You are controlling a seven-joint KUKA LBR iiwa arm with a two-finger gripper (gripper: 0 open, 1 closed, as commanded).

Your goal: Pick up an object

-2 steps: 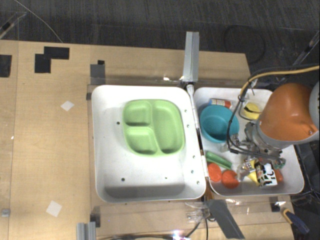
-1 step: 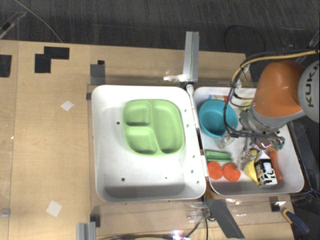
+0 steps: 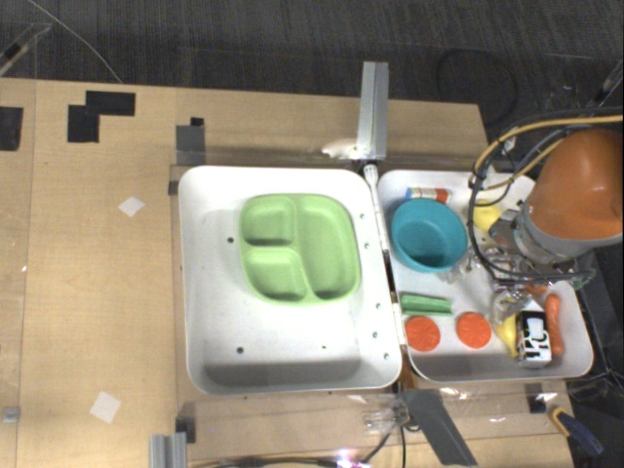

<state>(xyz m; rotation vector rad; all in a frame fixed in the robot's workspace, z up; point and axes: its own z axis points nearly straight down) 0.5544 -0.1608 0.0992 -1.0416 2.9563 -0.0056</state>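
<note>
The right bin (image 3: pixel 575 359) holds a blue bowl (image 3: pixel 427 234), a green stick (image 3: pixel 426 303), two orange discs (image 3: pixel 422 332) (image 3: pixel 475 331), a yellow piece (image 3: pixel 507 333), a black-and-white object (image 3: pixel 533 338) and an orange carrot-like piece (image 3: pixel 554 310). A small red-and-white item (image 3: pixel 429 194) lies behind the bowl, and another yellow item (image 3: pixel 485 216) sits to the bowl's right. My gripper (image 3: pixel 505 279) hangs over the bin's right half, just right of the bowl and above the yellow piece. The wrist and cables hide its tips.
The left bin (image 3: pixel 210 339) carries a green divided plate (image 3: pixel 297 247). A metal post (image 3: pixel 373 110) stands behind the wall between the two bins. The arm's orange band (image 3: pixel 582 185) and looping cables (image 3: pixel 497 154) overhang the right bin's far right corner.
</note>
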